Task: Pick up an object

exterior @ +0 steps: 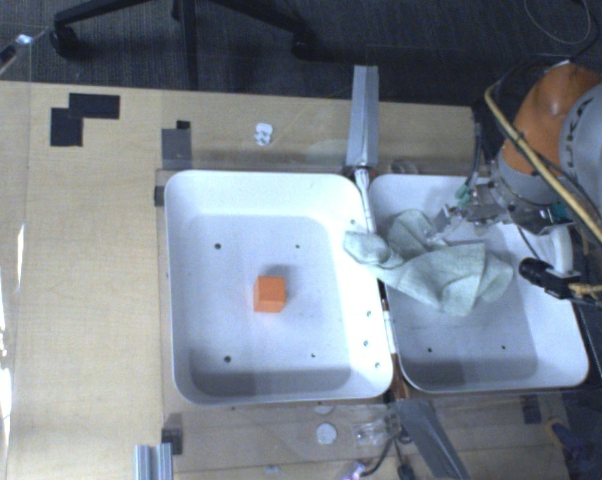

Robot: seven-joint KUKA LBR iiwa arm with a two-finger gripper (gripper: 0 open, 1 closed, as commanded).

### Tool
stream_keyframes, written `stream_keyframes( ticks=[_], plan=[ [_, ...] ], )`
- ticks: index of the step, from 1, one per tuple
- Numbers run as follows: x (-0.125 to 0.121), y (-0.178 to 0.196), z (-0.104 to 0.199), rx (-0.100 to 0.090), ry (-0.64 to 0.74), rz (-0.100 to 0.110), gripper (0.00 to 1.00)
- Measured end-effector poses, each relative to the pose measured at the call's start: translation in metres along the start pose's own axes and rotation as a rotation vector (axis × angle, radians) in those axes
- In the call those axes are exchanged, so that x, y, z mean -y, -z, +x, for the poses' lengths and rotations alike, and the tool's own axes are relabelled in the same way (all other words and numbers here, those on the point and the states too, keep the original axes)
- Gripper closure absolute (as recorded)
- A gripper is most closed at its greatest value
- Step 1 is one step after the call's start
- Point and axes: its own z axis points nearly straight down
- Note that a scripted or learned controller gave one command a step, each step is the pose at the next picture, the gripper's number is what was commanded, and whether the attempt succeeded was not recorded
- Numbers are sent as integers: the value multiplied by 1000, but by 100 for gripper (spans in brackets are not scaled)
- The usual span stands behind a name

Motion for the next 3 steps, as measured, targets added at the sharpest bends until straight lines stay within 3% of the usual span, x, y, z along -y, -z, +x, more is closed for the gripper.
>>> stream_keyframes(
  ticks=[1, 2, 3],
  plan=[
    [-2, 12, 1, 2, 6, -5, 100],
    [-38, -31, -32, 2, 269, -3, 100],
    [-37, -32, -25, -18, 274, 15, 0]
  ],
)
